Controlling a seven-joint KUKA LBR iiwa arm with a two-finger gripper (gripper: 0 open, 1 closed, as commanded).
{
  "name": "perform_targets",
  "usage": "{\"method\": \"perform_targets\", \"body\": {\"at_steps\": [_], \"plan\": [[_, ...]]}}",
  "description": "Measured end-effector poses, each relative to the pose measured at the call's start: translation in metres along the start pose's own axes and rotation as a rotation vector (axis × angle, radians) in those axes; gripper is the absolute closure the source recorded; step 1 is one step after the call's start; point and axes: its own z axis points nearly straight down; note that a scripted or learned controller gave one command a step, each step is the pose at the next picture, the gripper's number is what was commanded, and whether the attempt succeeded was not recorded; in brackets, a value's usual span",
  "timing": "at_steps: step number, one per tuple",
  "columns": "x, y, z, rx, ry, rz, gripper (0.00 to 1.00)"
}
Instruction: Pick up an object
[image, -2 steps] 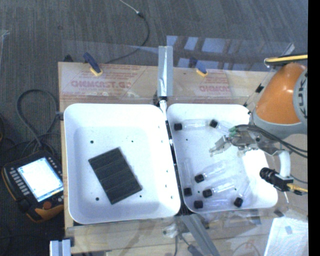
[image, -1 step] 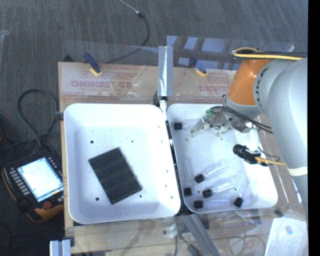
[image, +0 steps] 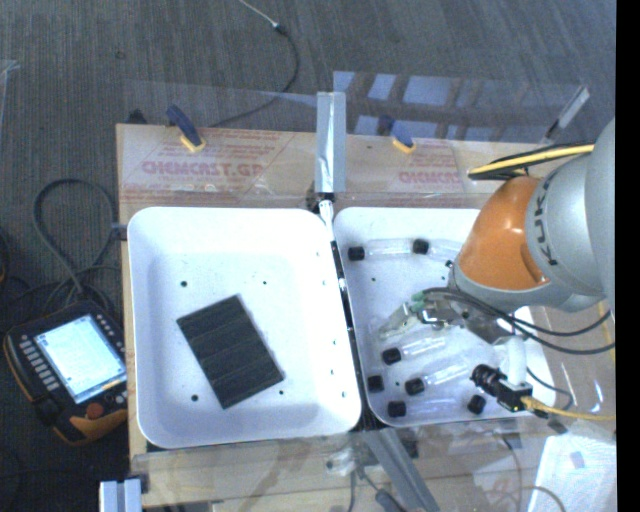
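Observation:
A black ribbed rectangular pad (image: 229, 351) lies flat and slanted in the left white bin (image: 150, 250). The right white bin (image: 385, 285) holds several clear tubes with black caps: one along the far wall (image: 390, 250), one near the middle (image: 418, 349), one toward the front (image: 442, 378). The grey arm with its orange band (image: 505, 245) reaches in from the right over the right bin. My gripper (image: 422, 310) hangs low over the middle of that bin, just above the middle tube and a crumpled clear piece (image: 395, 320).
Loose black caps (image: 396, 407) sit along the right bin's front edge. A teach pendant (image: 70, 365) lies left of the bench with a cable. A metal divider post (image: 330, 150) stands behind the bins. Cables trail at the right bin's front right corner (image: 505, 390).

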Motion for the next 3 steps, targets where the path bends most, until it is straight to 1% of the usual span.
{"method": "perform_targets", "body": {"at_steps": [1,2,3], "plan": [[0.0,0.002,-0.01,-0.007,-0.001,0.0,1.0],[0.0,0.002,-0.01,-0.007,-0.001,0.0,0.0],[-0.049,0.049,-0.139,0.008,-0.001,-0.105,0.0]]}}
